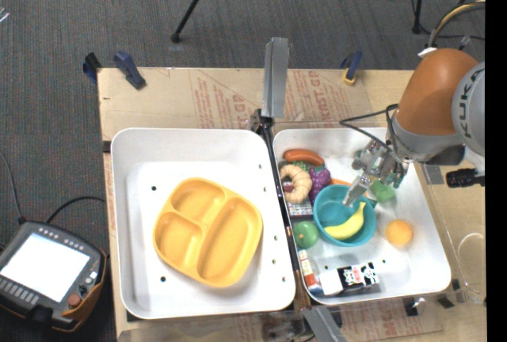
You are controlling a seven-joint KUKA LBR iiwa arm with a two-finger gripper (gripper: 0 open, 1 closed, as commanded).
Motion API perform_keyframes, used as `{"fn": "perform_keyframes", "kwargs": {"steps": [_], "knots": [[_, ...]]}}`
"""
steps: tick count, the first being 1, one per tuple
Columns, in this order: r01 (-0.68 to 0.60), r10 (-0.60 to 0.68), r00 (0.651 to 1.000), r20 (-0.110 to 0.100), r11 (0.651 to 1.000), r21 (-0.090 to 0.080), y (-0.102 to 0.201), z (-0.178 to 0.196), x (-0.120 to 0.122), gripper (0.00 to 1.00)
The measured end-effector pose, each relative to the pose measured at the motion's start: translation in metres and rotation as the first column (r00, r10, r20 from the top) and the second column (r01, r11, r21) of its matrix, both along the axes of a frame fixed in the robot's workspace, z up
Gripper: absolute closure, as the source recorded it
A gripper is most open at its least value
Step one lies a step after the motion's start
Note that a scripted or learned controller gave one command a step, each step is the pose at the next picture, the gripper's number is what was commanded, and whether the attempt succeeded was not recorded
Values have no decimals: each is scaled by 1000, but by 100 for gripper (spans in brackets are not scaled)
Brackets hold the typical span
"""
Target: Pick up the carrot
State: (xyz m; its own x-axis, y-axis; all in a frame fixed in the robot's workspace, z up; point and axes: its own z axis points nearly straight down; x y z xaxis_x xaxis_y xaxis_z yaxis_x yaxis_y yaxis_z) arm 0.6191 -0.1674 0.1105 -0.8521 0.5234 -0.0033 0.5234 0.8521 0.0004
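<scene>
In the right bin [428, 253], a narrow orange tip [339, 182] pokes out to the left of my gripper [358, 191]. A green piece [383, 191] shows to its right. Together they look like the two ends of the carrot, lying along the far rim of the teal bowl [333, 215]. The gripper hides the carrot's middle. It hangs low over that spot, reaching in from the right and pointing down toward the bowl's edge. I cannot tell whether it touches the carrot.
A banana [350, 226] lies in the bowl. Around it are a sausage [303, 156], donut [296, 182], purple grapes [320, 177], green fruit [306, 233], an orange [398, 233] and a small carton [356, 277]. The left bin [135, 166] holds a yellow divided plate [207, 231].
</scene>
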Motion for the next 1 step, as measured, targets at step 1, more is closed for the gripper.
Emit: {"fn": "perform_keyframes", "kwargs": {"steps": [1], "knots": [[-474, 474, 881, 2, 881, -1, -12, -6, -46, 0]]}}
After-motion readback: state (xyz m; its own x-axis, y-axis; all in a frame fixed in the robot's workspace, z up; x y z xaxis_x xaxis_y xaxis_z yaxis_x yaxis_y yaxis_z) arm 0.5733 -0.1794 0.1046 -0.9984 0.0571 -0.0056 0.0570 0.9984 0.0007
